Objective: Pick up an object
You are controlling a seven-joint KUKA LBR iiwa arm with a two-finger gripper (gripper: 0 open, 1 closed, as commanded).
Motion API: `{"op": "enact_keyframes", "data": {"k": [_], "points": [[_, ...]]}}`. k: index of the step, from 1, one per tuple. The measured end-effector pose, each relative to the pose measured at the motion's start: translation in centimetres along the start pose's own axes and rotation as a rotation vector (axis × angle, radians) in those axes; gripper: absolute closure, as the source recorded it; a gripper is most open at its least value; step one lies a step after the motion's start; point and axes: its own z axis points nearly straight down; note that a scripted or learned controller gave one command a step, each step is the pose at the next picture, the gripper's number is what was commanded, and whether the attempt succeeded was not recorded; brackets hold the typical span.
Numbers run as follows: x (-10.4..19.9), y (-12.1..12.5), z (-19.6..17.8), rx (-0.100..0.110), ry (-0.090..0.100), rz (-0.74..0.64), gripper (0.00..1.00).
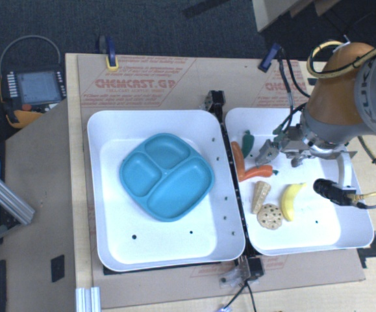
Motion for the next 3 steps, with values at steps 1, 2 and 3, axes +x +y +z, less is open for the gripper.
{"op": "enact_keyframes", "data": {"k": [1, 2, 3], "points": [[0.0, -0.3, 4.3, 0.000, 0.000, 0.000, 0.00], [-0.3, -0.1, 2.9, -0.009, -0.006, 0.001, 1.00], [-0.8, -0.4, -1.6, -0.013, -0.004, 0.000, 1.00]]}}
